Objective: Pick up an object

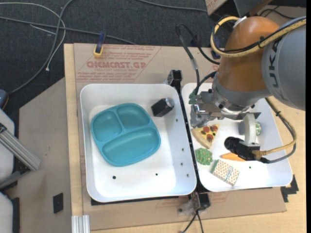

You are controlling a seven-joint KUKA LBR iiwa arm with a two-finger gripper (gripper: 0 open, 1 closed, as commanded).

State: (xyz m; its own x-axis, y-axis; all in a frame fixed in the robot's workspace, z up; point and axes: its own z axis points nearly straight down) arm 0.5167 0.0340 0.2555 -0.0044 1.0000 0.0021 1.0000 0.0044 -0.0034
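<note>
While poised low over the right bin (274, 178), gripper (199, 113): at the bin's 9 o'clock edge, close against the wall shared with the left bin (146, 176); nothing visibly held.
Jaw state: not readable from this slant; cannot tell whether spread or pressed together.
Likely pick (a judgement, no single object named): toy pizza slice (207, 134), nearest item, just beside the gripper at its 5 o'clock.
Look of pick: flat tan wedge, red and green toppings showing, lying topping side up on the bin floor.
Risk 1: thin, flat profile; likely to slip out or stay flat on the floor at closing.
Risk 2: bin wall at the gripper's 9 o'clock; possible strike or snag on descent.
Risk 3: green broccoli piece (203, 155) near the slice's 6 o'clock; possible nudge or double grab.
Risk 4: empty closure, with the gripper offset toward 11 o'clock of the slice.
Other right-bin stock: orange carrot (232, 156) and checked wafer block (226, 172) toward 5 o'clock of the slice; white-and-green piece (251, 128) at its 3 o'clock.
Left-bin stock: teal divided plate (126, 134) near centre; small black block (162, 107) toward 2 o'clock, across the wall from the gripper.
</note>
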